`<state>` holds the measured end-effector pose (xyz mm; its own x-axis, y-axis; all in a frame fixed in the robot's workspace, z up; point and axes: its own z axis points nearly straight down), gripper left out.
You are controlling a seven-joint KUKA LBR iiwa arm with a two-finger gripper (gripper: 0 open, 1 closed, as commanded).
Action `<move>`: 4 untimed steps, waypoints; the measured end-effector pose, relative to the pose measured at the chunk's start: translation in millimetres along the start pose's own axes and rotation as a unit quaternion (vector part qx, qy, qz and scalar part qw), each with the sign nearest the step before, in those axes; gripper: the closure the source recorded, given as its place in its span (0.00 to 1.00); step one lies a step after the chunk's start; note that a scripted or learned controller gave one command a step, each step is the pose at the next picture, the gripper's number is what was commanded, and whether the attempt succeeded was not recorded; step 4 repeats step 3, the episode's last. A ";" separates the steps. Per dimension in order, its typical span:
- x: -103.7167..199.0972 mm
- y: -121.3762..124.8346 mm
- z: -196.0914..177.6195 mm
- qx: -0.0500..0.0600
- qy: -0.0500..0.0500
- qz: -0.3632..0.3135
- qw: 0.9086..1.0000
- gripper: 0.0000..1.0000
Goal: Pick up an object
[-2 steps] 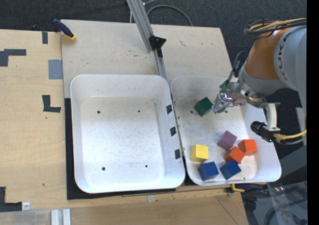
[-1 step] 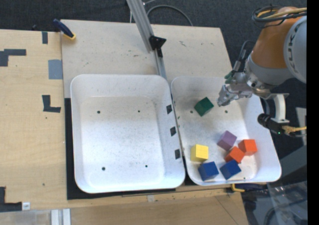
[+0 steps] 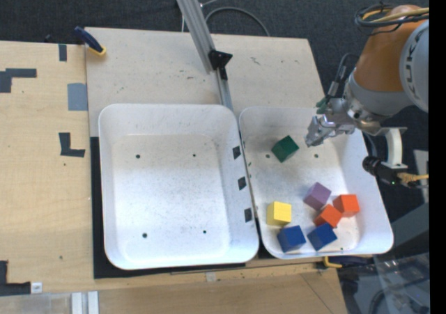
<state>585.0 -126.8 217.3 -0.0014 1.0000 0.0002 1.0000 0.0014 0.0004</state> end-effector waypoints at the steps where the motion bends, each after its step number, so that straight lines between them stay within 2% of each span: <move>1: 52.3 9.4 -12.7 0.000 0.001 -0.003 1.000 1.00; 2: 109.1 20.3 -21.8 0.000 0.001 -0.003 1.000 1.00; 3: 169.5 20.2 -25.4 0.001 0.001 -0.003 1.000 1.00; 4: 169.5 20.2 -25.4 0.001 0.001 -0.003 1.000 1.00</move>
